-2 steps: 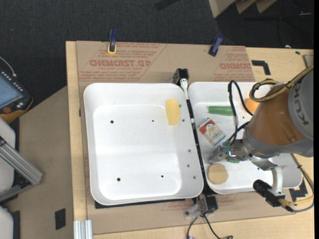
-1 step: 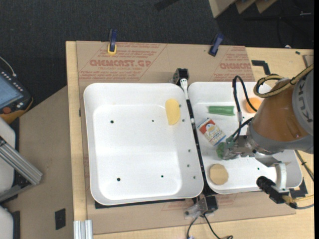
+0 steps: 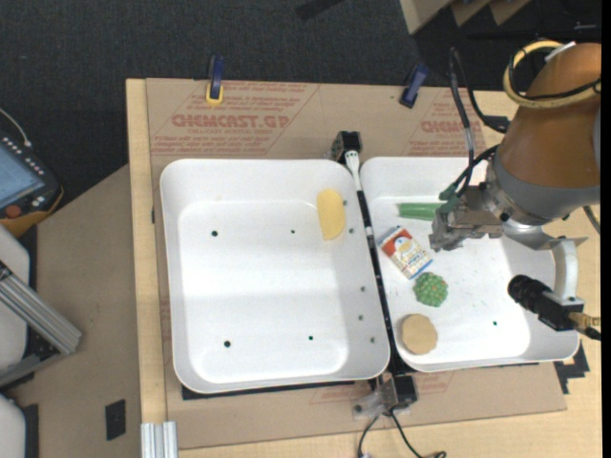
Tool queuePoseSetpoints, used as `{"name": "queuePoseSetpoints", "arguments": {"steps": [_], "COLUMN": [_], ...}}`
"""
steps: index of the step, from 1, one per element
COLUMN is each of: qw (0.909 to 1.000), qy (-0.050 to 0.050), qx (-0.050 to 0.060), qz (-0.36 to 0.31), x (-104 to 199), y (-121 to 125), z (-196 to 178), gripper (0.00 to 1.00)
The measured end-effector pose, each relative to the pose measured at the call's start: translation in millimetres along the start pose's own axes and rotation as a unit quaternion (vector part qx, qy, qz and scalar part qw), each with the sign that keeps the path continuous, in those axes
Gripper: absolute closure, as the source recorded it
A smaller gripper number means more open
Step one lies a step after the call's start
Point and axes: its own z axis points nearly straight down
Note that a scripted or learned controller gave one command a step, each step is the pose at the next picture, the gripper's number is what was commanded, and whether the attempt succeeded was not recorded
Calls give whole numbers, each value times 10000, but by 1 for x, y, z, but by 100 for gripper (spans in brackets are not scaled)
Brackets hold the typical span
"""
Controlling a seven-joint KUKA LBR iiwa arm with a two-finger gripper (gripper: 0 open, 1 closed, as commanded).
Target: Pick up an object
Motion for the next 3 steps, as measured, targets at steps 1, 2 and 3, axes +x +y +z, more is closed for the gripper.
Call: {"name": "queuePoseSetpoints", "arguments": {"steps": [1, 2, 3], "qw": [10000, 10000, 10000], "qy": [6, 14, 13], "qx": [55, 17, 47], "qz": [4, 13, 10], "x": [55, 94, 144], "y": [-6, -9, -19], "z": [-54, -173, -239], "gripper": [100, 100, 100]}}
